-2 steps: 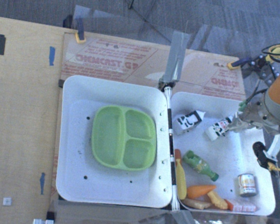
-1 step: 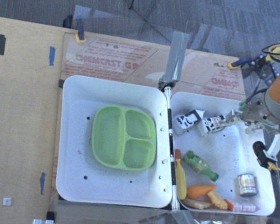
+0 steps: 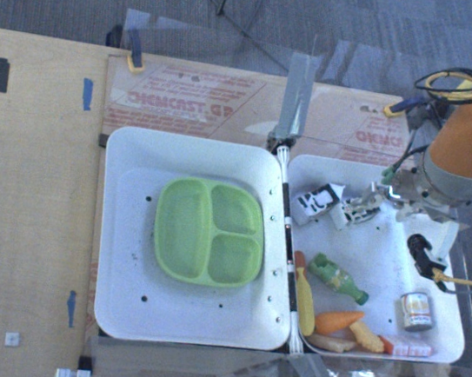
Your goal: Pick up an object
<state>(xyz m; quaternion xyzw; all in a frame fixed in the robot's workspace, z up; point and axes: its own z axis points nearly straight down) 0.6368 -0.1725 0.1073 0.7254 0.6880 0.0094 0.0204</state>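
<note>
My gripper [image 3: 358, 208] hangs over the right bin's [image 3: 449, 347] far end; I cannot tell its state. The green bottle [image 3: 338, 278] lies mid-bin, apart from the can [image 3: 415, 310]. It looks light, stiff, slippery plastic; I'd pinch across its fat body.

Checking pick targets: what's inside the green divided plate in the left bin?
Nothing visible in it. The green divided plate lies flat in the left bin, and all three compartments show bare green plastic. Anything beneath the plate is covered and cannot be seen.
</note>
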